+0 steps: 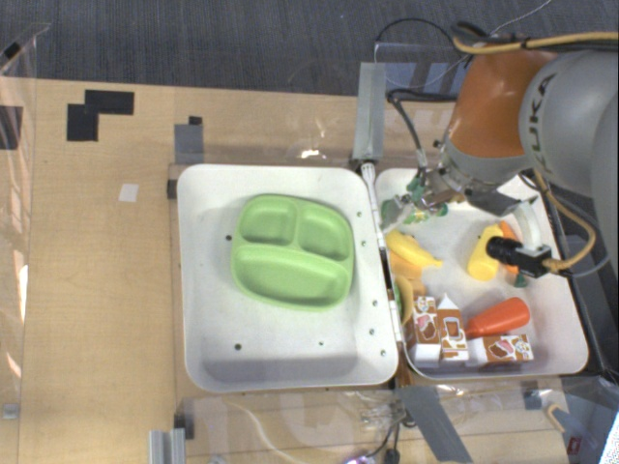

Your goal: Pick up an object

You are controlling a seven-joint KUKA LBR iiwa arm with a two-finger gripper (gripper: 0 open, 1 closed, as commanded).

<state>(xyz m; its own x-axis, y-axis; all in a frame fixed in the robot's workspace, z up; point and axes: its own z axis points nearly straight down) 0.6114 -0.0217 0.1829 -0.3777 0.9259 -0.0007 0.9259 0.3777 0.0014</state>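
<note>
There is one camera, fixed high above the counter (97,259) and tilted down at a slant, so the far edge and a strip of dark carpet (242,27) run along the top of its view. It stands far enough back to take in both white bins whole, the left bin (203,346) near the middle and the right bin (571,346) toward the right side. The grey and orange arm (542,95) comes in from the upper right, large and close to the lens.
</note>
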